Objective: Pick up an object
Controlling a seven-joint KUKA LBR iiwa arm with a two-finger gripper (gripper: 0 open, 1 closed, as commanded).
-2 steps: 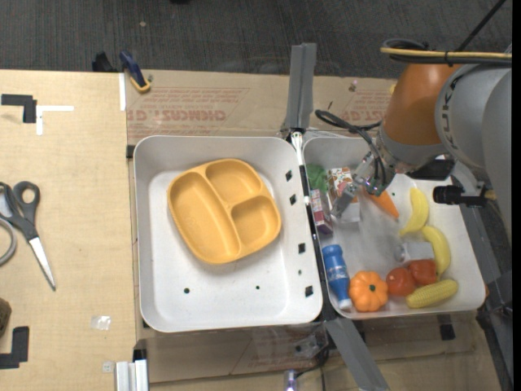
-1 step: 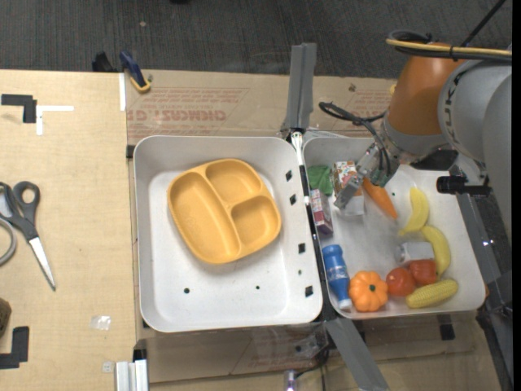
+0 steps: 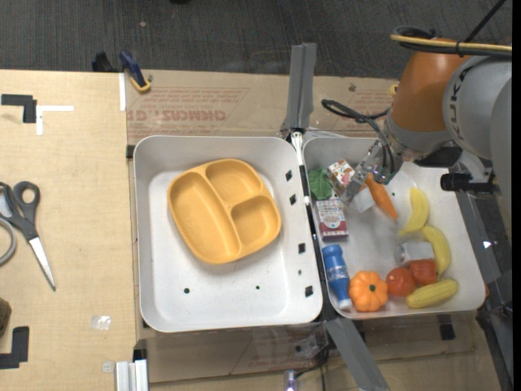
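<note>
Two white bins side by side on the bench. Left bin [image 3: 155,243], well left of the fingers, holds a yellow divided plate [image 3: 224,208]. Right bin [image 3: 470,296] holds the clutter. Arm [image 3: 456,96] reaches in from the right, orange band above the wrist, slanting down-left into the right bin's upper part. Gripper [image 3: 368,177] is low over the items; fingers look clamped on the carrot [image 3: 381,198], whose top end sits between them, tip pointing down-right. Just left of the fingers: small printed packet [image 3: 340,172], green item [image 3: 319,184], red-white carton [image 3: 331,218]. Below them: blue bottle [image 3: 334,269], orange pumpkin [image 3: 368,291], tomato [image 3: 400,280]. Right of them: bananas [image 3: 431,230]. Scissors [image 3: 28,226] on the bench far left.
</note>
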